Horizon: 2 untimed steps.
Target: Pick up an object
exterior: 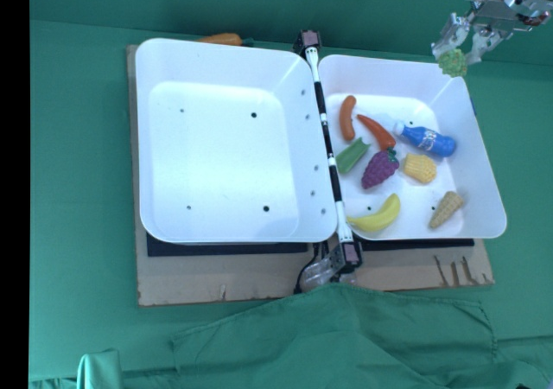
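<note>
The tool (460, 43) hangs high over the far right corner of the right bin (484, 173), its fingers clenched around a small light-green toy (451, 61), possibly a lettuce or broccoli piece. The piece sits low at the fingertips, so the hold looks shallow; a jolt or quick swing could shake it loose. If dropped here it may strike the bin's rim and bounce onto the green surface (78, 162) instead of back among the blue bottle (428, 140) and corn (420, 168).

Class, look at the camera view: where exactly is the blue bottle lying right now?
The blue bottle lies in the right-hand bin, toward its far right part, just above the corn cob piece and right of the red chili pepper.
</note>
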Tool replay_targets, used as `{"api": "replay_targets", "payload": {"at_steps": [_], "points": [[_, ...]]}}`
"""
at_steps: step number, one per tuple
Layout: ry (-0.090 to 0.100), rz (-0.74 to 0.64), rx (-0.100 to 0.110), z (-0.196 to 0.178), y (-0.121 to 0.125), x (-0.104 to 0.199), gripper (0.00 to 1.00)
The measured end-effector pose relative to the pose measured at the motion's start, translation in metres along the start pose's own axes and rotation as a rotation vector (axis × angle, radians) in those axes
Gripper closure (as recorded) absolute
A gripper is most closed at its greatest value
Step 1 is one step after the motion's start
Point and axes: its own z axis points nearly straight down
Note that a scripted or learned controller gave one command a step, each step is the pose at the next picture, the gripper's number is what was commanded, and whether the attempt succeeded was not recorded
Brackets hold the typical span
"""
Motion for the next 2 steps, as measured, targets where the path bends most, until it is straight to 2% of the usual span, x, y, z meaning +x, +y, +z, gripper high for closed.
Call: {"api": "replay_targets", "payload": {"at_steps": [1,2], "points": [[0.002,-0.004,0.003,-0.059,-0.005,-0.014,1.0],[0.0,-0.002,0.003,-0.07,-0.004,-0.014,1.0]]}}
